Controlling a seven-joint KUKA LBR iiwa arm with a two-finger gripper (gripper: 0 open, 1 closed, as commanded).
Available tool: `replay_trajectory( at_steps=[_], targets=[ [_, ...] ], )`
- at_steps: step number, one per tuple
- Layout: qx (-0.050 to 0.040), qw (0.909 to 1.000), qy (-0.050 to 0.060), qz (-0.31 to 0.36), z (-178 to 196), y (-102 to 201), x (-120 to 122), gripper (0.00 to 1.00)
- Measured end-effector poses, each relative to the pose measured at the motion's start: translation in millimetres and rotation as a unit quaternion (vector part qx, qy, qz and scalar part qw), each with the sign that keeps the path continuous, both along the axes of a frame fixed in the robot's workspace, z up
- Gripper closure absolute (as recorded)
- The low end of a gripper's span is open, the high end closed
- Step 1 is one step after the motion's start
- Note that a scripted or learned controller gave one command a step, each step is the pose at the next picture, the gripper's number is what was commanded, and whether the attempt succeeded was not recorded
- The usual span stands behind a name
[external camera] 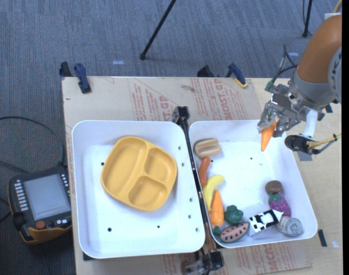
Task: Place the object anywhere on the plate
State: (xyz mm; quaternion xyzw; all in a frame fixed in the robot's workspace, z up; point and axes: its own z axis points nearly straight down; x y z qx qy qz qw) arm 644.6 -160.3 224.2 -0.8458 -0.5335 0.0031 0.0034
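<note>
My gripper (pixel 270 126) hangs above the far right corner of the right bin (pixel 249 171), shut on an orange toy carrot (pixel 266 137) that points down from between its fingers. The yellow plate (pixel 139 172), with three compartments, lies in the left bin (pixel 88 211), well to the left of the gripper.
Along the right bin's left and near sides lie a bread roll (pixel 207 148), a sausage (pixel 204 168), a banana (pixel 211 186), a second carrot (pixel 217 208), broccoli (pixel 233 215), a watermelon slice (pixel 234 232), grapes (pixel 279 203) and a can (pixel 289 227). A pendant (pixel 42 201) sits left of the bench.
</note>
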Motion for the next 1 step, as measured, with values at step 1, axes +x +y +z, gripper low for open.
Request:
replay_trajectory(
  at_steps=[1],
  targets=[
    [0.0001, 1.0, 0.0, 0.0, 0.2, 0.1, 0.1, 0.0]
  ],
)
